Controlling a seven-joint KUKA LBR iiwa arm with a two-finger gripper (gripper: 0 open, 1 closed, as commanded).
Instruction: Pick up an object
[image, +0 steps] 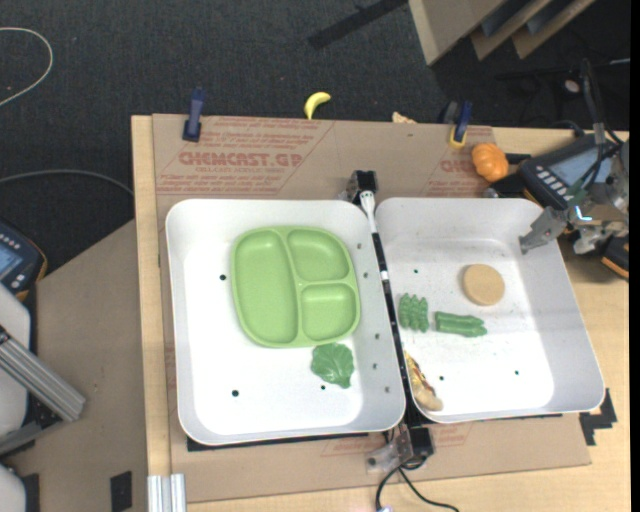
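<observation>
The right bin (560, 340) holds a round tan disc (484, 284), a short ridged green piece (413, 312), a longer green piece (460, 324) and a brown-and-yellow item (422, 385) against its left wall. In the left bin (195, 330) lie a green divided plate (295, 287) and a leafy green toy (333, 364) just below it. My gripper (546, 230) hangs over the right bin's far right corner, up and to the right of the tan disc. It is apart from every object.
Outside the bins, a small orange object (489, 160) and a yellow banana-shaped item (317, 102) rest near the bench's back edge. Blue clamps (192, 118) hold the cardboard sheet there. A black bar (375, 250) runs between the two bins.
</observation>
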